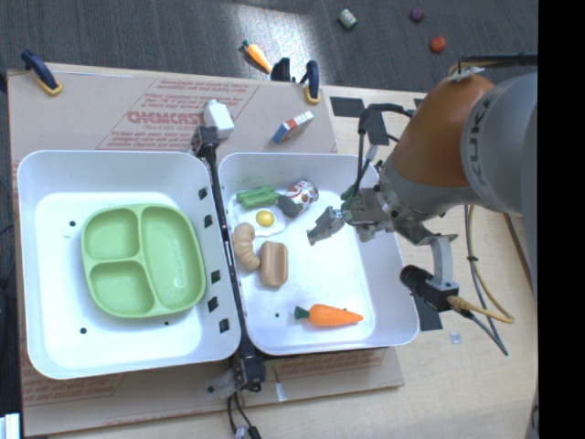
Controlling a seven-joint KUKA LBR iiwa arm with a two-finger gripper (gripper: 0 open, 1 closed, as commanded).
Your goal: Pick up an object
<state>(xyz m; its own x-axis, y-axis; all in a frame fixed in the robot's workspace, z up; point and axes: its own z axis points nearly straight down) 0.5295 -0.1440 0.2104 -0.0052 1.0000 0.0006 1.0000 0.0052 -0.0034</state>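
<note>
The right bin [384, 323] holds several toy foods. A green vegetable [258, 196], a dark, white and red piece [300, 195] and a small yellow ball [265, 218] lie at its far left. Below them are a tan pastry [244, 245] and a brown bread roll [273, 263]. An orange carrot [334, 315] lies near the front wall. My gripper [322, 228] hangs over the middle of this bin, pointing left, right of the yellow ball and apart from every item. Nothing shows in it.
The left bin [37, 337] carries a green divided plate [142, 259]. On the cardboard behind the bins lies a small red, white and blue box [292, 128]. Clamps [311, 79] grip the board's far edge. The arm's orange band [448, 140] looms over the right bin's right wall.
</note>
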